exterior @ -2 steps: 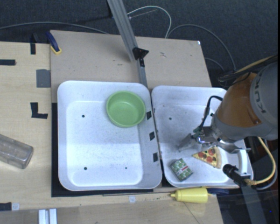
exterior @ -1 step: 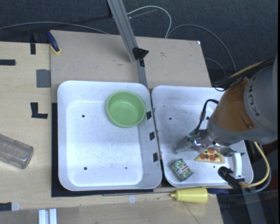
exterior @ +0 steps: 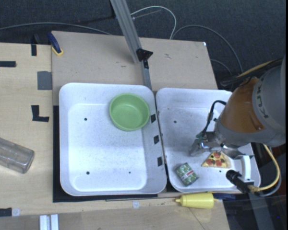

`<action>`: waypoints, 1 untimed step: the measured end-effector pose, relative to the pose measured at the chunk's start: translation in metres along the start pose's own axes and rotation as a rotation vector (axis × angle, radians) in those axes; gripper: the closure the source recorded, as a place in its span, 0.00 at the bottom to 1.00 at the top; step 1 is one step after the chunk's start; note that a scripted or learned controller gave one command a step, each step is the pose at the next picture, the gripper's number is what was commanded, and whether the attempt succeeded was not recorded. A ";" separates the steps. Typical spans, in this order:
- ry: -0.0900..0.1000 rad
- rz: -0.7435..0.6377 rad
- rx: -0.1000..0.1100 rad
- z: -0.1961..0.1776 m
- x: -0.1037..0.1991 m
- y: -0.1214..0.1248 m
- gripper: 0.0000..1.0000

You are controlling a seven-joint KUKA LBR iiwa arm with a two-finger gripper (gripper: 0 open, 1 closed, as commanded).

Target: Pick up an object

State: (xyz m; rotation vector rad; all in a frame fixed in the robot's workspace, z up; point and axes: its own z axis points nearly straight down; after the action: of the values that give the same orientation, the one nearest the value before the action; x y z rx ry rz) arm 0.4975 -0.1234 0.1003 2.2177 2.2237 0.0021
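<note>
Gripper [exterior: 198, 148]: seen low in the right bin [exterior: 182, 104], right of centre in the frame; finger state cannot be told.
Pizza slice [exterior: 216, 160]: placed just right of the gripper.
Green packet [exterior: 186, 173]: laid at the bin's lower edge.
Green bowl [exterior: 129, 111]: set in the left bin [exterior: 86, 143], upper right corner.

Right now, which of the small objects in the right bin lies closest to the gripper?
The pizza slice, just beside the gripper. The green packet lies farther away, near the right bin's front wall.
</note>
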 end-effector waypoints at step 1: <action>-0.001 0.001 -0.002 -0.060 -0.005 0.006 1.00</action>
State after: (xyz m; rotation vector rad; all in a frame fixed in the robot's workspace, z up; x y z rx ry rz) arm 0.5039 -0.1283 0.1602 2.2175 2.2204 0.0028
